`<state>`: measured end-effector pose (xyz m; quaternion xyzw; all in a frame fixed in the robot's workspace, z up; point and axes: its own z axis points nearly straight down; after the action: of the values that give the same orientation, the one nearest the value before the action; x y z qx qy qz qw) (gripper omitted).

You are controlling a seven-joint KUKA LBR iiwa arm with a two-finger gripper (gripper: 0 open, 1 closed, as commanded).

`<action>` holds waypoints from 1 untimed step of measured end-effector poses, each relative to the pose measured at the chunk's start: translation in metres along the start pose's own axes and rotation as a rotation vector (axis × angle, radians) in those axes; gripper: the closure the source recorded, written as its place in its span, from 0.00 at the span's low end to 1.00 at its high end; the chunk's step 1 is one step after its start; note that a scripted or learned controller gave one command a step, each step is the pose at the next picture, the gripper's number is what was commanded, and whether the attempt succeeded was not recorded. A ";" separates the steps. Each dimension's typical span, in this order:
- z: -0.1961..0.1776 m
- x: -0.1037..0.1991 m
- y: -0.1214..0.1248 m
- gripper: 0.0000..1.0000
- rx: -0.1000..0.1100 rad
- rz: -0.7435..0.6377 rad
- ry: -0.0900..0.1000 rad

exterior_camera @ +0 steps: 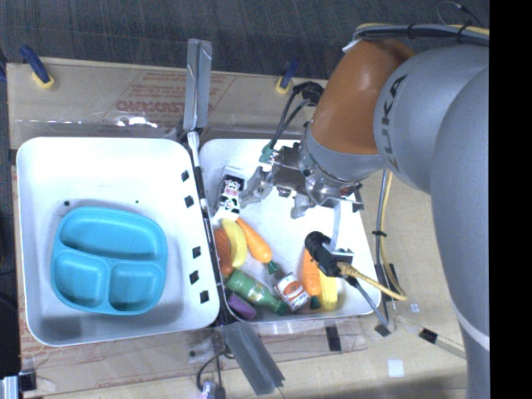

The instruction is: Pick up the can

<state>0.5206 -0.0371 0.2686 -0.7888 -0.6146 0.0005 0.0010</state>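
White right bin (243, 148) holds the can (291, 291) at its near edge among toy food (253, 239). We judge this the approach: wide, empty jaws hover farther back and must descend over it.

Toy vegetables (248, 288) hem the can (291, 290); right bin (278, 221) floor beyond lies bare.

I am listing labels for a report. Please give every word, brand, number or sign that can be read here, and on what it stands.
"KUKA", dark letters, partly cut off, on the grey arm.
Red print on the brown sheet behind the bins: too blurred to read.
Red and white label on the can: too small to read.
Marks on the black-and-white box: too small to read.
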 end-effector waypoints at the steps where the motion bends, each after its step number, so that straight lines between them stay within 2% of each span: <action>1: 0.063 -0.053 -0.029 0.00 0.003 -0.009 -0.002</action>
<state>0.4796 -0.0814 0.2058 -0.7859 -0.6183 0.0020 0.0017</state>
